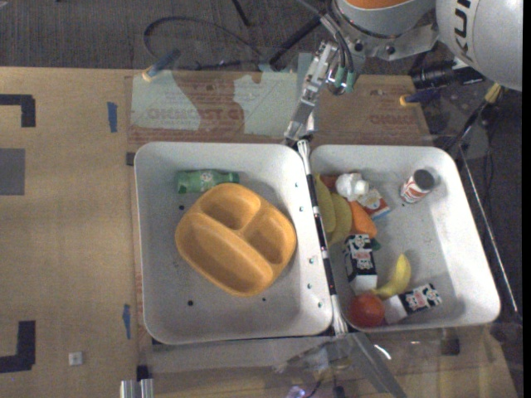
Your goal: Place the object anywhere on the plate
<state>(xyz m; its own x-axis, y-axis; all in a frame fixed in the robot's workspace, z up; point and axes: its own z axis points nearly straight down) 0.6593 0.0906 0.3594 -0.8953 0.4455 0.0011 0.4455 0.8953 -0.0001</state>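
Note:
An orange-yellow plate [236,237] with three compartments lies in the left bin [158,305], nothing on it. A green packet [206,179] lies just behind the plate in the same bin. My gripper [304,116] hangs above the back edge where the two bins meet, behind both the plate and the objects. The right bin [465,247] holds several items: yellow bananas [332,210], a white crumpled object [353,186], an orange carrot-like piece [362,220], a can [417,186], a cow-print carton [359,264], a small banana [396,277], a red tomato [366,310] and a second carton [420,298].
The ridge between the bins [319,230] runs from the gripper toward the front. Cardboard and a pale sheet [216,106] lie behind the bins. Blue tape marks dot the wooden bench [66,222] to the left.

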